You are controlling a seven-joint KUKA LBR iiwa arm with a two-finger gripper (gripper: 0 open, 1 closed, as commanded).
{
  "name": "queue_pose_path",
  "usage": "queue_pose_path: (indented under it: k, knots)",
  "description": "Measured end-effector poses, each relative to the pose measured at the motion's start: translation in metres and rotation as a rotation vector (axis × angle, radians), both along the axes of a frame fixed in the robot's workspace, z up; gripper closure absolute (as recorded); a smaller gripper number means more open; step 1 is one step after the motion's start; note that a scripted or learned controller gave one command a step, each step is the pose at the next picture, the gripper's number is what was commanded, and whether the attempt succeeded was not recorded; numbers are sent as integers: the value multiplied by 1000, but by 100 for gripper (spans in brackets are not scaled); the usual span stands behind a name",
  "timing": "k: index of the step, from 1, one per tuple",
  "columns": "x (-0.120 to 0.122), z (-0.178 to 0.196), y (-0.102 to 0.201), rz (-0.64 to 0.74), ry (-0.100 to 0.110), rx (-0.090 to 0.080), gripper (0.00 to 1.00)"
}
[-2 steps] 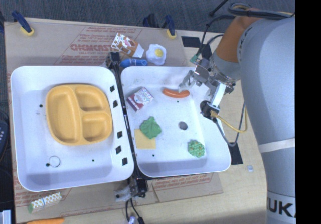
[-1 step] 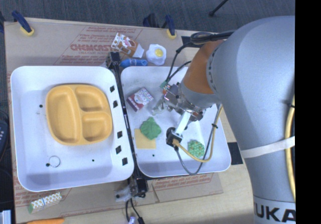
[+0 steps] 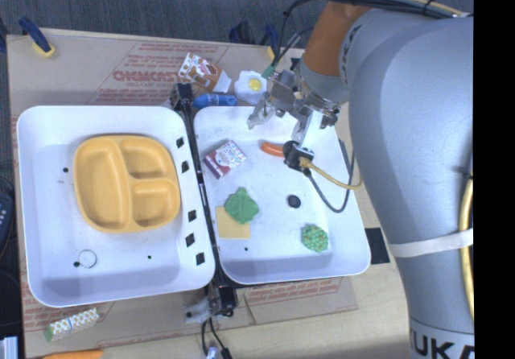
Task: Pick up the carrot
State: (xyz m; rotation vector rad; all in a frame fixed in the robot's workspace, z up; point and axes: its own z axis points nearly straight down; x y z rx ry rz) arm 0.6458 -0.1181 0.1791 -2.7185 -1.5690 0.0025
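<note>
- Brown cardboard covers our worktop (image 3: pixel 121 68), and two white bins sit on it side by side.
- We start at the left bin (image 3: pixel 40 188). It holds a yellow tray (image 3: pixel 125 180) with three sections.
- Next comes the right bin (image 3: pixel 346 257). In it we see a small red and white packet (image 3: pixel 224 158), a green leafy toy (image 3: pixel 241 206) on a yellow slice (image 3: pixel 233 224), and a green bumpy ball (image 3: pixel 315 237).
- The carrot (image 3: pixel 272 149) lies near the top of the right bin. It is small and orange, and its long side runs left to right.
- Our fingers (image 3: pixel 283 112) hang just above the carrot, a little toward the back of the bin. We cannot tell if they are open or shut.
- We think the next move is to go down and a bit toward the front, with the fingers squeezing across the carrot's thin side.
</note>
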Motion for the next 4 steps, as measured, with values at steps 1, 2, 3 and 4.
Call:
queue_pose_path:
  k: [1,2,3,4]
  knots:
    - [-40,-88,-45,139,2,1,0]
    - [11,82,-54,391,-1,0,0]
    - [-53,-60,-66,185,4,2,0]
    - [-35,117,-66,275,-1,-1,0]
